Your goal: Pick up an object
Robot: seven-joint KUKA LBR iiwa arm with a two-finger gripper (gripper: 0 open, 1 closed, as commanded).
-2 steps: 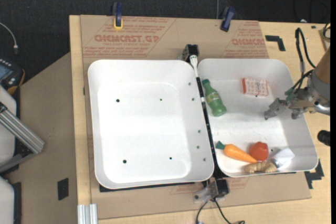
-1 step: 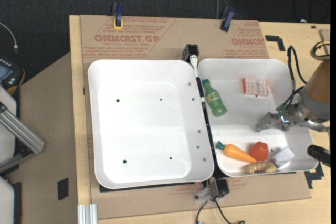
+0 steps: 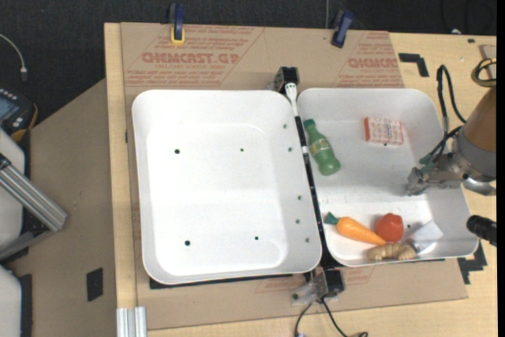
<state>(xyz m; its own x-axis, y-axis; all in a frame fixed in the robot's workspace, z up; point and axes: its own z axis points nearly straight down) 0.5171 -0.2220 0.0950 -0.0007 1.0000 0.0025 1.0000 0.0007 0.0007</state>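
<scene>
The right bin (image 3: 347, 102) holds a green bottle (image 3: 320, 147) lying near its left wall and a red-and-white packet (image 3: 383, 130) toward the back. A carrot (image 3: 353, 229), a red tomato (image 3: 388, 226), a piece of ginger (image 3: 392, 252) and a small white scrap (image 3: 426, 234) sit along the front edge. My gripper (image 3: 418, 181) hangs low over the right side of this bin, to the right of the bottle and above the tomato. Nothing shows between its fingers.
The left bin (image 3: 158, 170) is a plain white tray with a few small dark holes. Blue clamps (image 3: 177, 21) (image 3: 342, 28) hold the cardboard base at the back. Cables run along the right edge near the arm (image 3: 481, 142).
</scene>
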